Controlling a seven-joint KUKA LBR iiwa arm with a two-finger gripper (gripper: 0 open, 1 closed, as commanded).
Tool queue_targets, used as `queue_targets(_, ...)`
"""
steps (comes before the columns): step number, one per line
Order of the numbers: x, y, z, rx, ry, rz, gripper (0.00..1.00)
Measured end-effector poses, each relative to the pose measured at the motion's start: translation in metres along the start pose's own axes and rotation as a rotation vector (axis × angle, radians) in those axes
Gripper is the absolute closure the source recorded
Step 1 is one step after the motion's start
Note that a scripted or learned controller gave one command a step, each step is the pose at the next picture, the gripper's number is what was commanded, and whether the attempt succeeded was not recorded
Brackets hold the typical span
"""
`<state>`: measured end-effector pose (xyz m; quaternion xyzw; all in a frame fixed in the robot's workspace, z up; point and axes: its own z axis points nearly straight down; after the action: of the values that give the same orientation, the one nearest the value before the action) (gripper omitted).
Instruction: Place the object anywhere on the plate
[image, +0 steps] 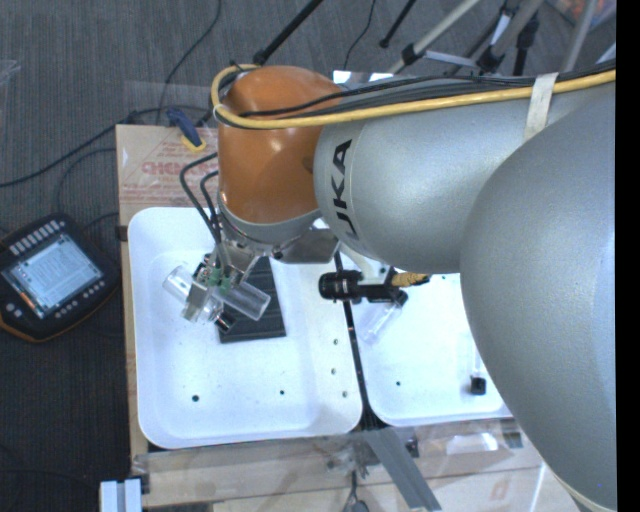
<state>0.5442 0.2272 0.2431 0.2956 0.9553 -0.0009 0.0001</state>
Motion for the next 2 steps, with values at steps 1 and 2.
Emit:
queue_targets(1,0.053,-0.029,-0.011,-0.003,0.001,-0.713,1.0)
queue_targets(2,-0.014,0.016,-0.067,-0.003,-0.002,-0.779,1.0)
